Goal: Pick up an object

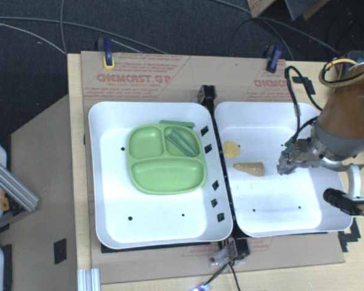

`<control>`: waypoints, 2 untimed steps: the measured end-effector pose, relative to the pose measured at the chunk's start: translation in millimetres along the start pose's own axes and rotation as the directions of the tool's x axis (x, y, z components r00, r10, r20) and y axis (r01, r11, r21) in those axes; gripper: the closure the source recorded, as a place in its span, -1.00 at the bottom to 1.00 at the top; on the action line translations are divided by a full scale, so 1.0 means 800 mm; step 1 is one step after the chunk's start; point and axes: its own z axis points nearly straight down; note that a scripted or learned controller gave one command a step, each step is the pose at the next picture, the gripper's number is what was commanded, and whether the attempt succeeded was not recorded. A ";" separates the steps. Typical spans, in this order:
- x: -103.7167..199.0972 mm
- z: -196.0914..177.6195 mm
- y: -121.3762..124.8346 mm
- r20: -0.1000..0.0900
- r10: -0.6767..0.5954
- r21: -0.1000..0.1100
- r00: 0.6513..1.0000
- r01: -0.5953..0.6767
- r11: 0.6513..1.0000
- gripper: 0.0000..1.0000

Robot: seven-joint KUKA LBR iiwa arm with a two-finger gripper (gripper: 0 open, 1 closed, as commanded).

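Fingers [285, 166] hang low over the right bin [273, 220]; you cannot tell from this view whether they are parted or closed, and nothing is seen between them.

Count the items, largest first:
- One tabletop [145, 71], carrying everything.
- Two white bins. The left bin [109, 180] lies well apart from the fingers.
- One green divided plate [164, 174] in the left bin, with one darker green piece [183, 141] resting in a compartment.
- One tan wedge [250, 169], lying flat just beside the fingers toward the left bin. Treat it as the likely pick target, being nearest.
- One small yellow piece [232, 149], beyond the wedge.
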 end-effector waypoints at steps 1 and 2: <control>0.013 -0.065 0.005 -0.001 -0.002 -0.002 1.000 0.002 1.000 1.00; 0.013 -0.118 0.007 0.000 -0.001 -0.001 1.000 0.001 1.000 1.00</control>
